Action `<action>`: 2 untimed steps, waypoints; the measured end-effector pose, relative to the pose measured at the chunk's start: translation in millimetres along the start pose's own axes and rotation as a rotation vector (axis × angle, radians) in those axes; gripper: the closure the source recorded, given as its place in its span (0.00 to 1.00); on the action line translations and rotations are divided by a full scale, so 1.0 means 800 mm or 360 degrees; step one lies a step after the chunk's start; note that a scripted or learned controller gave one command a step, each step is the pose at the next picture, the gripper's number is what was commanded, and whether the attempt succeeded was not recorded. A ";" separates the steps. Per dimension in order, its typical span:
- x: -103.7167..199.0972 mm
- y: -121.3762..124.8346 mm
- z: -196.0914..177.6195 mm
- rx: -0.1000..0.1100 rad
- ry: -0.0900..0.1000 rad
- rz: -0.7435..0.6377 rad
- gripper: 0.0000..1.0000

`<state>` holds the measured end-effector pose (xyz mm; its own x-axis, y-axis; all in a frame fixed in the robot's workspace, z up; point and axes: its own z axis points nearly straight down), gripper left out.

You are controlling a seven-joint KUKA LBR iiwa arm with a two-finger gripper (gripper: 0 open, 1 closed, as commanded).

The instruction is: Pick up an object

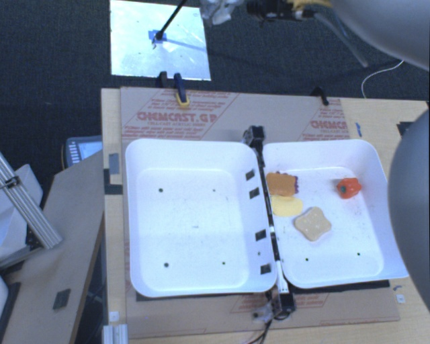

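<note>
Several small objects lie in the right bin (366,158). An orange-brown piece with a purple edge (282,183) sits by the divider, and a flat yellow piece (287,206) lies just below it. A tan toast-shaped slice (312,224) rests near the bin's middle. A small red-orange pepper-like object (348,188) lies toward the right wall. My gripper (217,9) is at the top edge of the camera view, high above the bench and far from the bins, blurred and partly cut off. Nothing shows between its fingers.
The left bin (134,201) stands beside the right one, joined at a clipped divider (261,201). A shiny metal plate (144,47) lies on the dark floor beyond the bench. The grey arm (413,201) looms blurred along the right side.
</note>
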<state>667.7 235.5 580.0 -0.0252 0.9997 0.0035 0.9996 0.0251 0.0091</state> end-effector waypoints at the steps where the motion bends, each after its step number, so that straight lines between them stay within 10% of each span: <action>1: 0.000 0.000 0.001 0.0002 -0.0001 -0.0002 0.00; 2: 0.001 0.000 -0.014 -0.0003 0.0001 -0.0009 1.00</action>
